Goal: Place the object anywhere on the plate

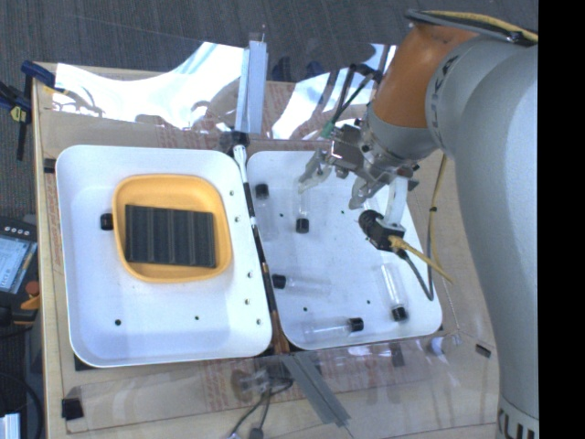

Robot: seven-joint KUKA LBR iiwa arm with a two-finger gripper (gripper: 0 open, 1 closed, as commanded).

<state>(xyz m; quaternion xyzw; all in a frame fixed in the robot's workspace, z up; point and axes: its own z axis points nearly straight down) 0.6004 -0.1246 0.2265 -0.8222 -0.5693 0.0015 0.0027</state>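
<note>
- Camera view: the gripper (334,186) hangs over the far half of the right bin (343,259). Its two fingers (311,174) are spread apart, and nothing sits between them.
- The nearest vial (302,224), a small clear piece with a black cap, lies on the floor of that bin. It is just on the near side of the left finger and touches neither fingertip.
- A second capped piece (261,190) lies by the bin's left wall, level with the pincer and to its left.
- Three more capped tubes lie in the near half, well apart from the pincer: one by the left wall (279,282), one along the near edge (334,327), and one towards the right corner (393,291).
- The yellow plate (169,186) rests in the left bin (137,318) and bears a dark ridged insert (171,236). It is well apart from the pincer and from every vial.
- A small black piece (106,221) lies just beside the plate's left rim.
</note>
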